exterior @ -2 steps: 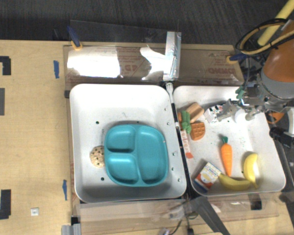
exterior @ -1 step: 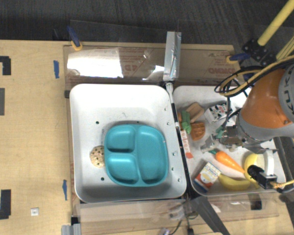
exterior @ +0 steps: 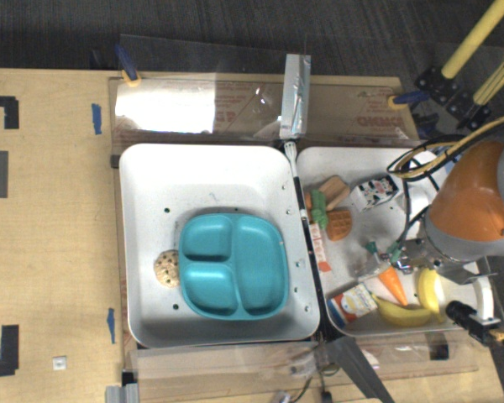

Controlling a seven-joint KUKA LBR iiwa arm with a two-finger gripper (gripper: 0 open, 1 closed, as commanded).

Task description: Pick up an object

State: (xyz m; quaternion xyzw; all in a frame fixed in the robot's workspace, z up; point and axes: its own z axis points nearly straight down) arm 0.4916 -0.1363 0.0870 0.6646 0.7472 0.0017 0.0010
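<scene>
A matt, wood-toned surface is presented by the table (exterior: 42,250). The two bins, left (exterior: 143,183) and right (exterior: 353,159), are seen as smooth white plastic with a faint sheen. A glossy teal plastic finish is shown by the divided plate (exterior: 233,264); at its 9 o'clock, a rough, speckled cookie (exterior: 166,268) is seen. The banana (exterior: 420,302) appears smooth and shiny, as does the arm's orange band (exterior: 479,193).

Bright, even overhead light floods the scene. Strong glare blooms on the clear plastic sheet (exterior: 164,107) at upper centre, washing out the cardboard beneath. The left white bin (exterior: 151,183) runs near overexposed, with a soft shadow along its lower rim. Focus is fair; small items at lower right look slightly soft.
</scene>
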